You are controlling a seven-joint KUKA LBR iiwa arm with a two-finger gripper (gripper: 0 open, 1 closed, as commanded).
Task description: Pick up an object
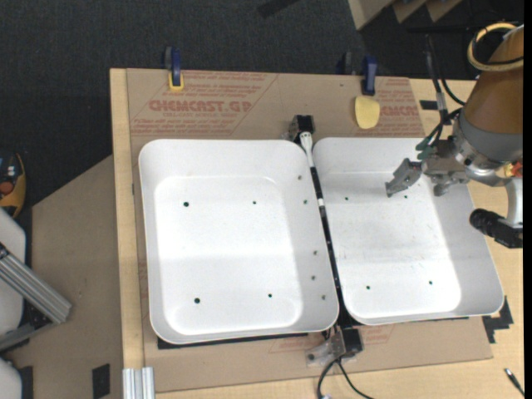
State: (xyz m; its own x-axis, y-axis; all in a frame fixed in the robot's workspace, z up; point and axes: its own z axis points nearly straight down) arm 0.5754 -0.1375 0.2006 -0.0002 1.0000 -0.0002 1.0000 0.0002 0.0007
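The gripper (421, 181) hangs over the far right part of the right bin (465, 306), at the end of the grey arm (490, 131) that comes in from the right. Its two fingers (404, 178) are spread apart, with bare white bin floor showing between them. The nearest thing to pick is a pale yellow piece (366, 111). It lies on the brown board (125, 223), just beyond the right bin's far rim and outside both bins. It sits right below a blue clamp (369, 71), and I cannot tell whether it is loose or part of that clamp.

A second blue clamp (173, 60) grips the board's far edge on the left. A black strip (326, 231) runs down the seam between the two bins, with a black clip (301, 126) at its far end. Another clip with a cable (344, 342) sits at its near end. A metal rail (35, 288) lies off the surface at the lower left.

Red print on the board reads "CHEMCAST GP" (199, 104) and repeats in fainter lines along the far edge.

The left bin (154, 248) and the right bin each show small dark dots (185, 204) on a white floor
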